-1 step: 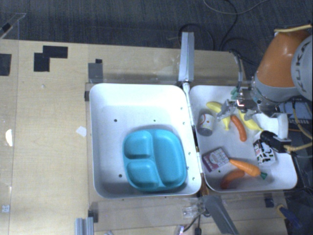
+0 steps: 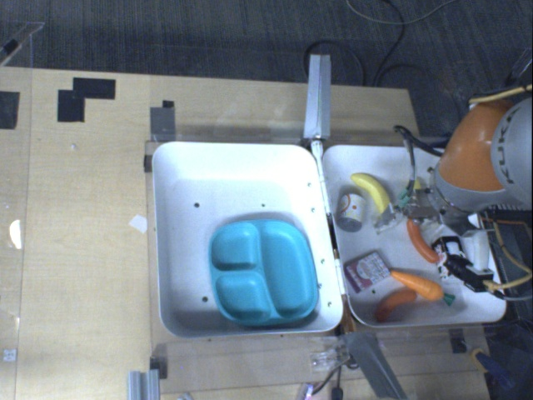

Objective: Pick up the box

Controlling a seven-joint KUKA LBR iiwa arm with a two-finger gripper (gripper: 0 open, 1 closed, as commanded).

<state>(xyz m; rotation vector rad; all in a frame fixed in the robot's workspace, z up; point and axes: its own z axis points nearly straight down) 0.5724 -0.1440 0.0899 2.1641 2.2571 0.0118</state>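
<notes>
The gripper (image 2: 410, 209) hangs over the right-hand shallow white plastic bin (image 2: 371, 161), low in its middle, at the end of the grey arm (image 2: 500, 152) with its orange band, which reaches in from the right. Whether it is released or clenched cannot be told; its tip is a small tangle of metal and wire, and nothing can be seen held in it.

Just beside the tip lies a curved yellow banana (image 2: 372, 192), and touching the banana's lower left is a small grey metal can (image 2: 351, 211) lying on its side. An orange carrot-shaped piece (image 2: 420, 241) lies just under the wrist.

The small maroon cardboard box (image 2: 367, 271) rests flat on the bin floor near the left wall, below the can and apart from the gripper. It has a pale label, but its print is too small to read. To its right lies a second orange carrot with a green end (image 2: 419, 285), and below that a reddish-brown sausage-shaped piece (image 2: 391, 303).

The left-hand white bin (image 2: 191, 173) holds a light-blue plastic three-compartment tray (image 2: 263, 270).
</notes>
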